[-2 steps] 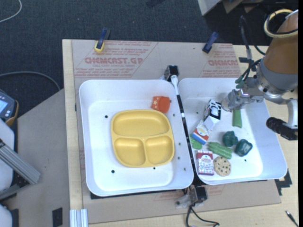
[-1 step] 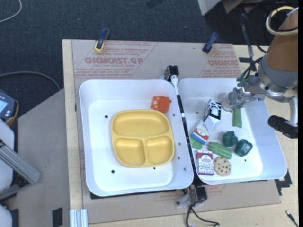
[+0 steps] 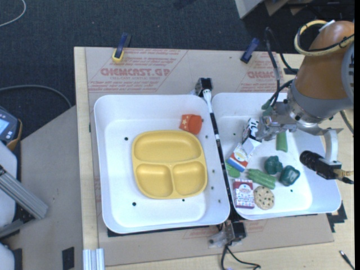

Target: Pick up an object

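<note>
Nearest the camera, along the front of the right-hand shallow white plastic bin (image 3: pixel 329 198), lie a small red and white carton (image 3: pixel 243 193) and a round brown toy cookie (image 3: pixel 264 197), touching or nearly so. Just behind them a long green toy vegetable (image 3: pixel 262 178) runs on a slant from upper left to lower right, with two dark green lumpy toy pieces (image 3: pixel 281 170) beside it. Farther back, a small white packet with red and blue stripes (image 3: pixel 238 160) lies with its long axis tilted up to the right, its upper end pointing toward the end effector (image 3: pixel 254 129). I take that packet as the likely target. Whether the end effector is parted or closed I cannot tell, and nothing can be seen gripped in it. The risk, as I judge it, is crowding: a descent slightly off could nudge the neighbours or catch the bin's dividing wall, and a flat packet may slip. Across the divider, the left-hand white bin (image 3: pixel 112 151) holds a yellow three-compartment plastic tray (image 3: pixel 169 165) and a small orange-red toy block (image 3: pixel 192 123).
</note>
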